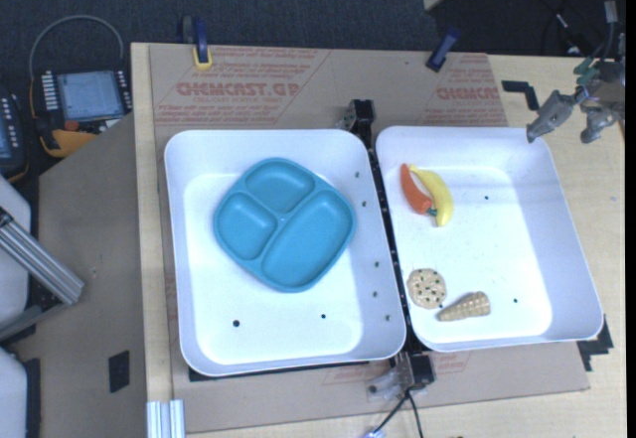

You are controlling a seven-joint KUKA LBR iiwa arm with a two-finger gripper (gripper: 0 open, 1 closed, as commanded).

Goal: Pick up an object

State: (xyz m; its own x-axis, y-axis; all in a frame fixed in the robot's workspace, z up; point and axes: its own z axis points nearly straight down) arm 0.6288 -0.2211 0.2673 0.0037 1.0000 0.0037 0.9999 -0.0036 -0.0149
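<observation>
- Bench [298,78]: brown board surface carrying 2 shallow white bins side by side, touching along their inner edges.
- Left bin [199,327]: holds 1 blue divided plate [285,223] with 3 compartments, lying flat near the bin's centre, tilted relative to the bin walls.
- Right bin [537,247]: holds 4 small items, all in its left half.
- Banana [437,196]: yellow, lying near the upper left of the right bin.
- Carrot [415,188]: orange-red, lying just beside the banana on its left, touching it.
- Cookie [426,287]: round, speckled, lying near the lower left of the right bin.
- Cone [465,307]: tan, ridged, lying on its side just beside the cookie, on its right and slightly lower.
- Gripper [566,123]: at the view's right edge, above the upper right corner of the right bin, well apart from all 4 items.
- Fingers [542,121]: 2 grey fingers spread apart, nothing between them.
- Clamps [202,41]: 2 blue clamps on the far edge of the board.
</observation>
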